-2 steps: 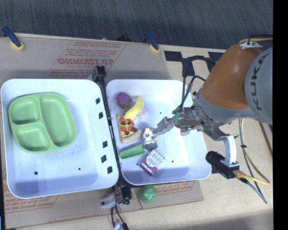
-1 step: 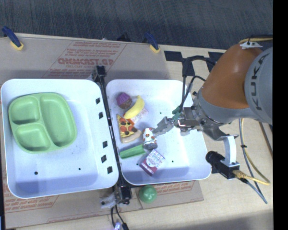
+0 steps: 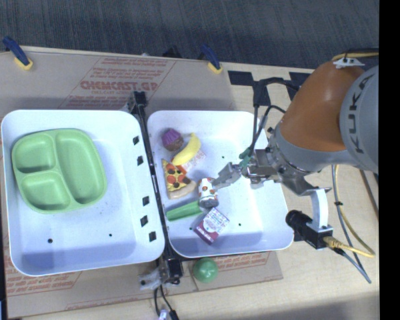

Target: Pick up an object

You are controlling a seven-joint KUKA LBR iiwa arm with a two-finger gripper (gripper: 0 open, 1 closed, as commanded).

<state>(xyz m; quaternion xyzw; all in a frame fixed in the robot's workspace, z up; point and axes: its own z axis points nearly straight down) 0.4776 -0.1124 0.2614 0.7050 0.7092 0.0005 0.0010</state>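
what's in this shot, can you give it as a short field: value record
left bin: holds a green divided tray
right bin: purple item, banana, pizza slice, small can, green cucumber-like piece, maroon packet
outside bins: green ball on the cardboard by the right bin's near edge
gripper: low over the right bin, tip just right of the small can
held: nothing visibly between the fingers
cardboard clamps: two blue clips at the far edge

- The grey arm point(image 3: 333, 122) reaches in from the right, its orange band above the wrist.
- The wrist is angled down and leftward.
- The gripper point(image 3: 220, 177) points left, tip low, over the right-hand side.
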